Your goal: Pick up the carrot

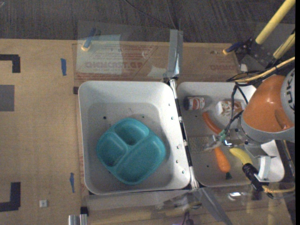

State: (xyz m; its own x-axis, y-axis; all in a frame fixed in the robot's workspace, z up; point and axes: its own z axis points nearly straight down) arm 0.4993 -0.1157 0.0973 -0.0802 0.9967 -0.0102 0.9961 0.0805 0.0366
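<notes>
The carrot (222,159) is orange with a dark green end and lies in the right bin (199,170), pointing toward the front edge. My gripper (220,142) hangs just above the carrot's upper end, very close to it or touching it. The arm's wrist hides much of the gripper. The carrot still rests on the bin floor.
In the right bin, a red-orange sausage (210,122) lies behind the carrot, a small can (197,102) and a white packet (227,108) sit at the back, and a yellow banana (240,154) lies beside the carrot. A teal divided plate (131,150) sits in the left bin (93,125).
</notes>
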